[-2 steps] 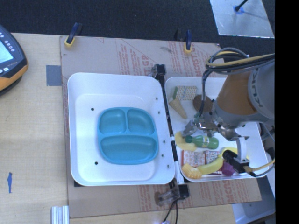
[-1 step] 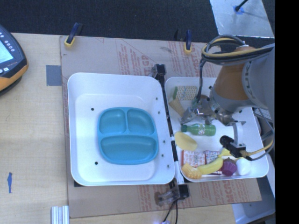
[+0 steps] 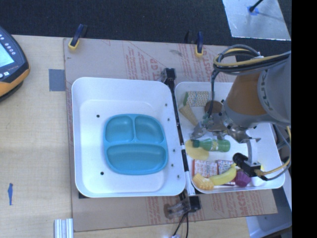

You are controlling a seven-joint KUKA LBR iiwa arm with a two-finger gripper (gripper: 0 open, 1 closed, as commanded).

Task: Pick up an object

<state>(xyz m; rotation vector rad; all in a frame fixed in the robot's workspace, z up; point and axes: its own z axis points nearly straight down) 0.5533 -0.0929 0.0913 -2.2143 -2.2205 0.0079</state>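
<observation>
Right bin [image 3: 275,141], bottle [image 3: 212,145] below jaws (touching?)

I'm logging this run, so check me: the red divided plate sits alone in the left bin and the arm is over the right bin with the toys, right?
Not quite: the divided plate is blue, not red. The camera view shows it alone in the left bin, with the arm over the right bin and its toys.
</observation>
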